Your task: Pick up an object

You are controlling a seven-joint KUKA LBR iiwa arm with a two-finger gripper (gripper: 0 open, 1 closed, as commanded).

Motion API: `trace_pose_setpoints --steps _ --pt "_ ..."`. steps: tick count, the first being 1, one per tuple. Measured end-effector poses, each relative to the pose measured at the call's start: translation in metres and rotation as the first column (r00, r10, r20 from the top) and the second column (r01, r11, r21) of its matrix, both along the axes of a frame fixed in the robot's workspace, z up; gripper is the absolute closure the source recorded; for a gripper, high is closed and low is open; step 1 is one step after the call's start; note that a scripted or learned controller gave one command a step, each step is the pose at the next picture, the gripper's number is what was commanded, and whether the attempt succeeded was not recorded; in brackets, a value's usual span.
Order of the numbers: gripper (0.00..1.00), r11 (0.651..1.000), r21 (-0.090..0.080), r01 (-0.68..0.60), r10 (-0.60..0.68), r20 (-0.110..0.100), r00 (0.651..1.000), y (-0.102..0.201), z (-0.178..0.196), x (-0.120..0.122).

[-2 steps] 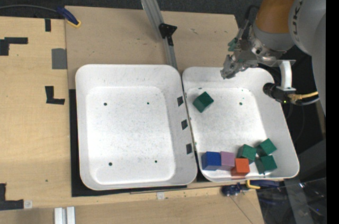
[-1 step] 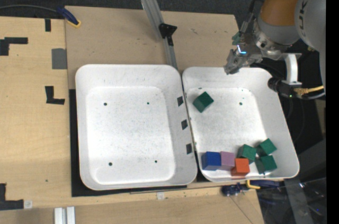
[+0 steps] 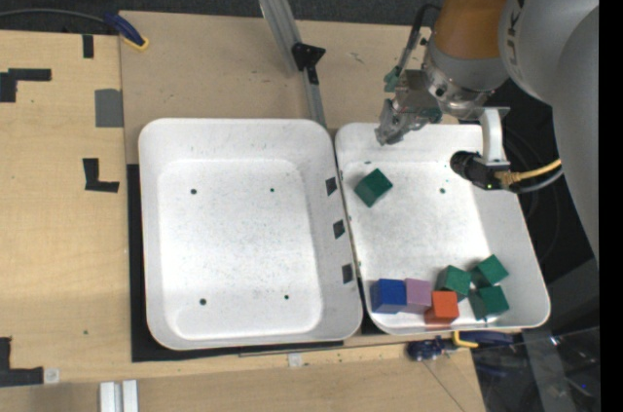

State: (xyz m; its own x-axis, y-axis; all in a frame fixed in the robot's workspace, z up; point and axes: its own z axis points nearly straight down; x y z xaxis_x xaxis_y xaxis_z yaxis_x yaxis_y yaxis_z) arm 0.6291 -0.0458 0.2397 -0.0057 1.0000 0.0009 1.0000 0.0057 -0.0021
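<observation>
Green block (image 3: 373, 187) lies alone, tilted, in the upper half of the right bin (image 3: 506, 225), apart from 6 blocks clustered at the near edge. Gripper (image 3: 392, 130) hovers just above it by the bin's far rim, nothing between its fingers. A clean grasp likely means descending centred, jaws aligned to the block's flat sides.

Both white bins (image 3: 238, 137) look like smooth, speckled plastic; the bench (image 3: 58, 235) looks like matt pale wood.
</observation>
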Motion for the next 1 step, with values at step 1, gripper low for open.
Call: trace_pose_setpoints --steps 1 --pt "1.0 1.0 0.001 -0.001 0.001 0.001 1.0 0.0508 0.0054 -0.013"
